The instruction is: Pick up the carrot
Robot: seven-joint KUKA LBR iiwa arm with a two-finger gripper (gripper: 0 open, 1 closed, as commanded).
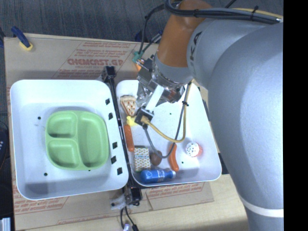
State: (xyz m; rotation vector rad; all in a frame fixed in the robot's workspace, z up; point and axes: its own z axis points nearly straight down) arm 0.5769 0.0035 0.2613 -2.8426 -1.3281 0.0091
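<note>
The bench [96, 57] is covered with printed brown cardboard. Two white bins rest on it side by side: the left bin [24, 129] at centre-left of the frame, the right bin [204, 143] just beside it.

The room light is even and fairly bright, coming from overhead. The two white bins [29, 105] glow almost washed out, with soft grey shadows pooling along their inner walls. The green tray [77, 139] shows a mild sheen. The big grey arm [240, 81] looks soft and slightly out of focus, and the whole view is a little grainy, small items smeared.
</note>
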